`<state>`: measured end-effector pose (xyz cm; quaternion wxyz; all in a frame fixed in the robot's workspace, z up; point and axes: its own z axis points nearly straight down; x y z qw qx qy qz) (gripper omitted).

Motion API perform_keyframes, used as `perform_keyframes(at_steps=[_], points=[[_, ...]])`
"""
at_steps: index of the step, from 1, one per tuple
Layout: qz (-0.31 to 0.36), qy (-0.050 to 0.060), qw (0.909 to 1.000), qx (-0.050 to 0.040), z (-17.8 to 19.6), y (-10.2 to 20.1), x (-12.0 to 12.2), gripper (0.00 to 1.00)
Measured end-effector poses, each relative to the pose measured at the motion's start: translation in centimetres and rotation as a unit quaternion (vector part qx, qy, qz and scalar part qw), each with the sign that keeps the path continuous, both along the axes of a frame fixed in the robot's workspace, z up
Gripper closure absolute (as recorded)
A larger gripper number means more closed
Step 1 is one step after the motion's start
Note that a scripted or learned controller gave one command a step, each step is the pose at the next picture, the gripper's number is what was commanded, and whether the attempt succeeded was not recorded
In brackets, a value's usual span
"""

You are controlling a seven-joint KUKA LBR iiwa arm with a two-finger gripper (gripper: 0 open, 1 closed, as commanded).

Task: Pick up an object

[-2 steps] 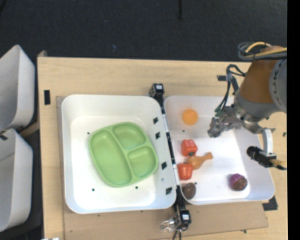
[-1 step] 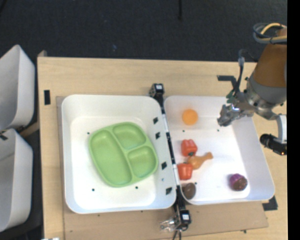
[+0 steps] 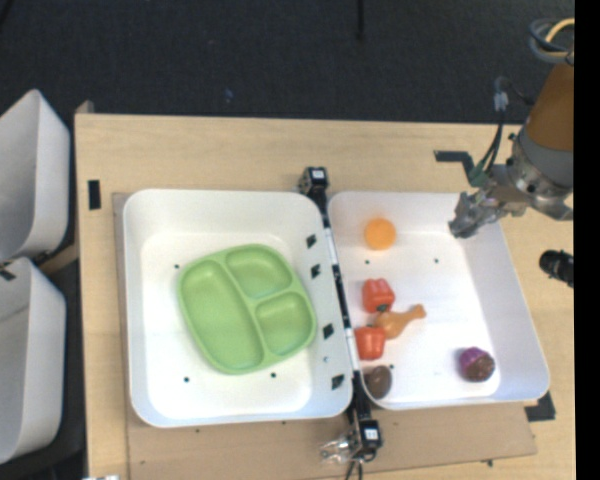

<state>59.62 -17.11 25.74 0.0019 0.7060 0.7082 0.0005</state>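
Nearest the front rim of the right bin (image 3: 510, 298) sits a brown item (image 3: 378, 380), with a purple item (image 3: 475, 364) near the front right corner. Just behind: an orange-red piece (image 3: 369, 343), a tan gourd-shaped piece (image 3: 399, 320), a red pepper-like piece (image 3: 378, 294). Farther back lies an orange ball (image 3: 380, 233), apart from the rest. Left bin (image 3: 150, 268) holds a green divided plate (image 3: 247, 308). Gripper (image 3: 464, 220) hangs over the right bin's far right edge; nothing between its fingers, spread not discernible.

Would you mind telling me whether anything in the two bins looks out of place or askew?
Nothing stands out. The green divided plate lies flat in the left bin, and the toy foods sit loose in the right bin.
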Motion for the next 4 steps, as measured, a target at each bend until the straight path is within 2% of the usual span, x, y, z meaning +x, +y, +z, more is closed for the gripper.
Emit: perform_keyframes(at_steps=[2, 3, 4], points=[[0.002, 0.003, 1.0, 0.0014, -1.2, 12.2, 1.6, 1.0], [0.002, 0.004, 1.0, 0.0016, -2.5, 18.0, 1.5, 1.0], [0.002, 0.002, 1.0, 0.0016, -1.4, 22.8, 1.8, 1.0]])
